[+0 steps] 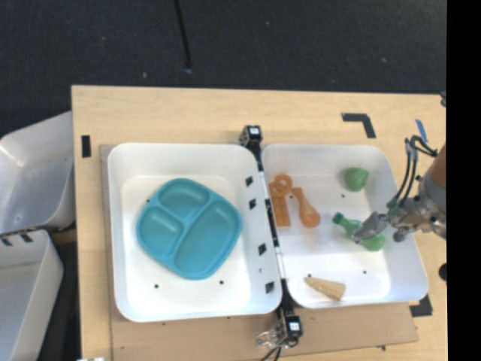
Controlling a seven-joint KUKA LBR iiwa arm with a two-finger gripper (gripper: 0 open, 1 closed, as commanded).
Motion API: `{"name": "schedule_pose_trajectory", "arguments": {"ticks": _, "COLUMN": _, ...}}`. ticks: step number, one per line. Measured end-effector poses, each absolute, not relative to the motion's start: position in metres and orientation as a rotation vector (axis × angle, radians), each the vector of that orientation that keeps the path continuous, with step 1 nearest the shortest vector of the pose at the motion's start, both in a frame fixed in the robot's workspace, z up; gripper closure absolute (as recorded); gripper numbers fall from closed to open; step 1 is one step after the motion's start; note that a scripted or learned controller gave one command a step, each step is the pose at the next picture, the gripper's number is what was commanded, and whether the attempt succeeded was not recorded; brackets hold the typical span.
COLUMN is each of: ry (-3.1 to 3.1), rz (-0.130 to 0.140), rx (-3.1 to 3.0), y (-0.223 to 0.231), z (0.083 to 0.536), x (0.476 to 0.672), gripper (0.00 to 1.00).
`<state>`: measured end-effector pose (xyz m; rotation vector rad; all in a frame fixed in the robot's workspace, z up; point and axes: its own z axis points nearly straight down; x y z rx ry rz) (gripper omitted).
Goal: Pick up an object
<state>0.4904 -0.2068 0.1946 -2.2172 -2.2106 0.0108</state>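
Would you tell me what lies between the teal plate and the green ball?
In the camera view, between teal plate and green ball: the bins' divider and two orange utensils.

Your arm (432, 190) comes in from the right edge of the overhead view, with little of it in sight: a stub of grey and orange casing above the wrist, and dark cables looping up and behind it. Ahead of the wrist, to its left, the gripper (373, 229) reaches out low and tilted, pointing left and slightly downward. Its grey metal fingers (370, 226) look close together at their tips, but the picture is too blurred to judge their state.
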Motion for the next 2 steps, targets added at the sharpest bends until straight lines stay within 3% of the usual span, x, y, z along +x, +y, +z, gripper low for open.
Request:
{"name": "schedule_pose_trajectory", "arguments": {"ticks": 1, "ry": -2.223, "rz": 0.000, "rx": -2.221, "y": -0.206, "z": 0.202, "x": 0.494, "gripper": 0.00}}
{"name": "schedule_pose_trajectory", "arguments": {"ticks": 2, "ry": -2.221, "rz": 0.004, "rx": -2.220, "y": -0.203, "z": 0.150, "x": 0.503, "gripper": 0.00}}
